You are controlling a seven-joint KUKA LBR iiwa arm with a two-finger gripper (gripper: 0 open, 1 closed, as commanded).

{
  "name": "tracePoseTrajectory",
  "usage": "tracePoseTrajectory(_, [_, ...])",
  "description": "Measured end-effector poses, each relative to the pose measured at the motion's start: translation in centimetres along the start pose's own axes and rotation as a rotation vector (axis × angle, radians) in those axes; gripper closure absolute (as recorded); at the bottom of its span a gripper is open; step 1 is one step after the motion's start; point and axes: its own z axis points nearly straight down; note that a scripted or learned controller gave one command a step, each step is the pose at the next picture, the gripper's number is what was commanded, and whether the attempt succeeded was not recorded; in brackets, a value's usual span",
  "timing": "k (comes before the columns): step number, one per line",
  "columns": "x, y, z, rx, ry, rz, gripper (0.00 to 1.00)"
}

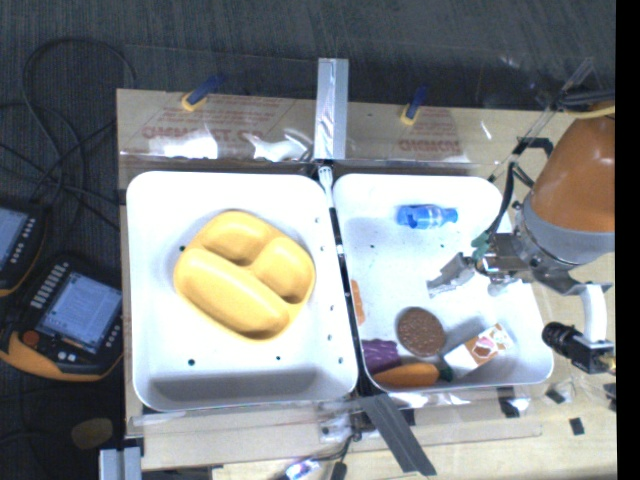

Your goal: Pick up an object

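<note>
In the right bin (375,200), the gripper (452,276) hangs with its fingers (447,279) spread and nothing between them. A brown round disc (421,331) lies just nearer than the fingers, apart from them; a blue bottle (426,215) lies farther off, toward the far wall. The arm (572,193) reaches in from the right, its wrist over the bin's right rim. A yellow lumpy object (244,272) sits in the left bin (160,368).

The grey arm, orange band above its wrist, reaches in over the right edge of the right bin (345,268). Its gripper (455,274) points toward that bin's middle, fingers slightly parted, nothing between them.
</note>
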Motion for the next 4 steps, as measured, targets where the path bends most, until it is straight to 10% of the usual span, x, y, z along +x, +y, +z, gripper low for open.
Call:
tracePoseTrajectory(1, [5.3, 1.8, 5.2, 0.001, 0.000, -0.140, 0.00])
tracePoseTrajectory(2, [1.8, 0.5, 14.4, -0.019, -0.005, -0.311, 0.00])
tracePoseTrajectory(3, [1.8, 0.8, 13.1, -0.026, -0.005, -0.311, 1.00])
tracePoseTrajectory(4, [-3.7, 3.1, 6.5, -0.002, -0.001, -0.402, 1.00])
